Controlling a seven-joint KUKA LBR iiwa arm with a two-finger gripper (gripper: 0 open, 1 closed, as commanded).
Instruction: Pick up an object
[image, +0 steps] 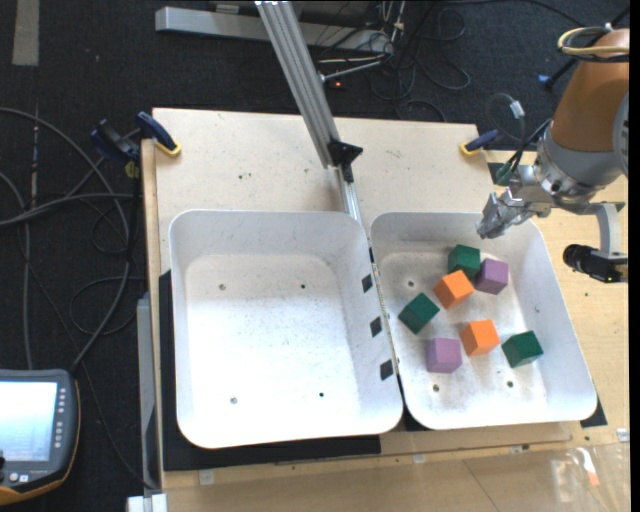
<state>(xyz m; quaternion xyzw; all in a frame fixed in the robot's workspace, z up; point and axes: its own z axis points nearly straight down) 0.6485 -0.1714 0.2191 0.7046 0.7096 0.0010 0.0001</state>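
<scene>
Left bin (200, 300): bare. Right bin (560, 330): seven cubes, green, orange and purple, clustered mid-bin, e.g. green cube (464, 259), all lying loose. Jaws (492, 226) hover above the bin's top edge, near that green cube; width: can't tell. Nothing grasped; descent, grasp and lift all remain.

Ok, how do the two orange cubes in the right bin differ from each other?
The upper orange cube sits in a tight cluster, touching a green cube and a purple cube; the lower orange cube sits next to a different purple cube, away from that cluster. The upper one is nearer the gripper, at the bin's far rim; the lower one is nearer the front. Both look alike in colour and size and rest on the right bin floor.
</scene>
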